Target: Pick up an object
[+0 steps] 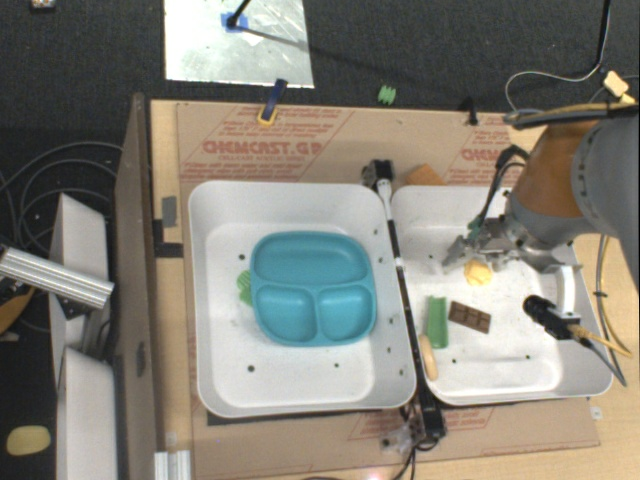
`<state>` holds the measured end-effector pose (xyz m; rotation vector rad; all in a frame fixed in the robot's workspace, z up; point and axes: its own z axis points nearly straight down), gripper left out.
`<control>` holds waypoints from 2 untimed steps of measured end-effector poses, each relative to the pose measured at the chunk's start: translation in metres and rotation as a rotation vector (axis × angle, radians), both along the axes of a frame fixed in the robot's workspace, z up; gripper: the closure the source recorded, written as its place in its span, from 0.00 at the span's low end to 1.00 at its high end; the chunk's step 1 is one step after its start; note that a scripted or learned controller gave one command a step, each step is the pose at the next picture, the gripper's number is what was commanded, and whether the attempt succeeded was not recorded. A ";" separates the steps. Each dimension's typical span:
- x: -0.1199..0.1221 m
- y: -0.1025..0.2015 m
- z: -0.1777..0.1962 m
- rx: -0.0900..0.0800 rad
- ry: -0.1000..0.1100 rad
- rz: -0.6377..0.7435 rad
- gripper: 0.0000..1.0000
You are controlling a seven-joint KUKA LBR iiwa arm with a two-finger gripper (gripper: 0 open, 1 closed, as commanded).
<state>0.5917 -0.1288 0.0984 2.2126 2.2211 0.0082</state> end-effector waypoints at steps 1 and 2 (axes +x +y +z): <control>0.002 -0.045 -0.014 -0.002 0.005 -0.005 0.00; -0.001 -0.036 0.151 -0.004 -0.012 0.002 0.00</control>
